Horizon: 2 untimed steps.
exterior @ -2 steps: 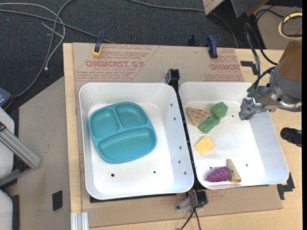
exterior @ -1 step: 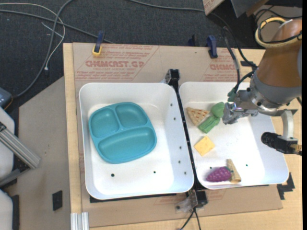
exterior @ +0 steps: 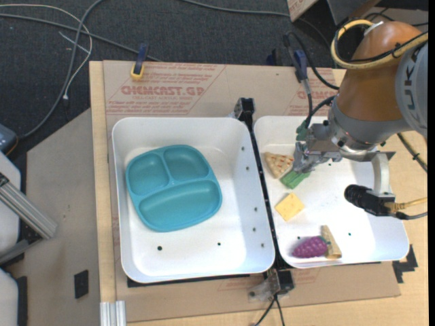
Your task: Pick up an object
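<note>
View from above the worktop, a brown board carrying two shallow white bins side by side. The arm, grey with an orange band, enters from 3 o'clock and reaches into the right bin; its hand sits near that bin's upper-left part. A small green block lies directly under the fingertips, at about 7 o'clock from the hand and touching it or nearly so; whether the fingers actually grip it cannot be told, since the wrist and the dark finger parts cover the contact, and whether the fingers are spread or pressed together cannot be told either. Part of the green block is hidden beneath the hand. Just beside it, at 9 o'clock from the hand, lies a tan waffle-patterned wedge. A yellow cheese-like block lies at 6 o'clock from the hand, apart from the green block. Near the right bin's front edge, a purple bunch of grapes touches a tan stick-shaped piece, whose nature is hard to make out. A black cylindrical part with a cable hangs from the arm over the bin's right half. The left bin holds a teal divided plate with three compartments, lying flat left of the bin's centre.
</note>
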Motion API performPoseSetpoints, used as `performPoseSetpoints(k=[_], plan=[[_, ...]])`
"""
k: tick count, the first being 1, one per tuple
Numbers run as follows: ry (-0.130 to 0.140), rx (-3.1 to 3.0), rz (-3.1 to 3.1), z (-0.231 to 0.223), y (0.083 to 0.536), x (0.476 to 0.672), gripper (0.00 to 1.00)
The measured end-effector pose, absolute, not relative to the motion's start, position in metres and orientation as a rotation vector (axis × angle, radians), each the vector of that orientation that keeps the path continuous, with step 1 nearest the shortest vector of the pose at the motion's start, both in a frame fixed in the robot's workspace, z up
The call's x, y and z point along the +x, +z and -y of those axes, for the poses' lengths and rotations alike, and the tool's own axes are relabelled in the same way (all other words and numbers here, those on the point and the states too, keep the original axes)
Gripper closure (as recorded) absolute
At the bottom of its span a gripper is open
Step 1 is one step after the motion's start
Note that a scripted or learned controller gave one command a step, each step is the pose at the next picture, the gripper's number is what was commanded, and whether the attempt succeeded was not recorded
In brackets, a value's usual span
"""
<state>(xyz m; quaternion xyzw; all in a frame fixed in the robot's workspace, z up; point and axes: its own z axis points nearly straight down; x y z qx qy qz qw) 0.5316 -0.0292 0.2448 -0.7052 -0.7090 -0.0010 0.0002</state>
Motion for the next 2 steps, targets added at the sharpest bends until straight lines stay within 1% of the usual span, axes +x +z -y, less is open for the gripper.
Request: performPoseSetpoints(k=[1,2], plan=[[-0.002,-2.213,2.227,-0.023,0.247,0.528,1.0],[0.003,-2.212,2.224,-0.078,0.236,0.524,1.0]])
